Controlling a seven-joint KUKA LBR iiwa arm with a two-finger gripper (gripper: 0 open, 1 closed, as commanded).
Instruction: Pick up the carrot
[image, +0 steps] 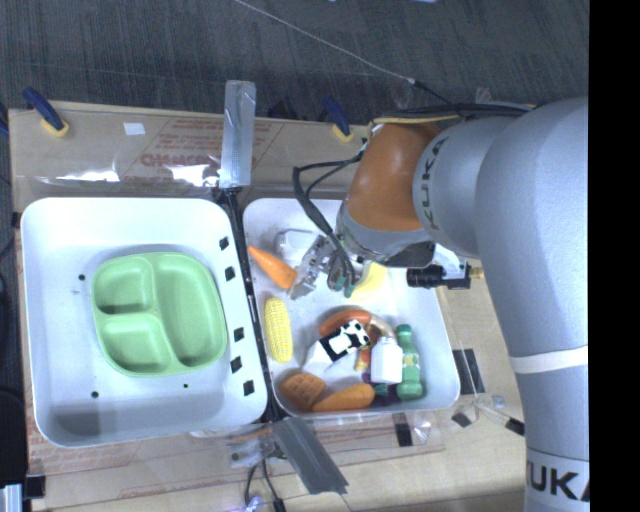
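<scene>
Because the orange tapered carrot (272, 265) lies against the right white bin's wall (262, 215), beside the pincer (318, 272), whose state cannot be told, a grasp could be deflected.

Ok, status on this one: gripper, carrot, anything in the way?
Gripper low in right bin, beside carrot. Carrot not between fingers, lying near bin's left wall. Corn just below it.

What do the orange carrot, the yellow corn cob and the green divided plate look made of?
Orange carrot: likely moulded plastic, smooth, evenly coloured.
Yellow corn cob: probably plastic too, with regular kernel rows.
Green divided plate: plastic by its look, matte pale green, with soft rounded compartment ridges.
</scene>
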